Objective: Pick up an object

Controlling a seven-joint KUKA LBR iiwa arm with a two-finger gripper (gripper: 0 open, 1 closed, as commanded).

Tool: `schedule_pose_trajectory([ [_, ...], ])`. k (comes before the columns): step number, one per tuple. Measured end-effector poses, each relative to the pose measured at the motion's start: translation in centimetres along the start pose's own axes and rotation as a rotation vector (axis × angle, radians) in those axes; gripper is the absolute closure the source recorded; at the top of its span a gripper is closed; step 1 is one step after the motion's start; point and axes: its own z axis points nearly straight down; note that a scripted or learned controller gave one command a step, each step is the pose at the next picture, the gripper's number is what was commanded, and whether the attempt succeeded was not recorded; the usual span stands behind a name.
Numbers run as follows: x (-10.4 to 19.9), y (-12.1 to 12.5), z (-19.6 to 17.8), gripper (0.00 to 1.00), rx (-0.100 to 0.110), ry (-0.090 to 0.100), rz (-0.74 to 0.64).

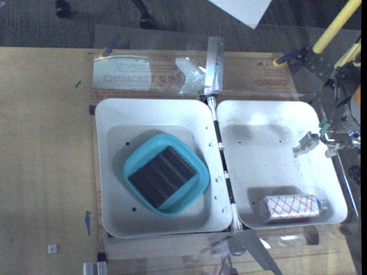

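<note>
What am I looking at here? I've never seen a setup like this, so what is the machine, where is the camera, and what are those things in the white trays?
The picture comes from one camera fixed above a wooden bench, looking down at a slant. On the bench sit two shallow white bins side by side. The left bin holds a teal square container with a dark ribbed block resting in it. The right bin holds a cylinder with a red-and-white crisscross pattern, lying on its side near the front. The machine is a robot arm that reaches in from the right; its gripper hangs over the right bin's right side. It is meant to pick up an object, and nothing shows between its fingers.
</note>
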Motion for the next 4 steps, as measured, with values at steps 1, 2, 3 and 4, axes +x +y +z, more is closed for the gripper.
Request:
schedule_pose_trajectory([
  [1,-1.5,-4.1,1.9,0.0,0.001,0.001,0.094],
  [2,3.8,4.5,-0.1,0.0,0.0,-0.001,0.431],
  [3,6.4,-2.4,1.7,0.0,0.003,0.0,0.46],
  [4,9.9,-4.1,12.0,0.0,0.001,0.0,0.368],
])
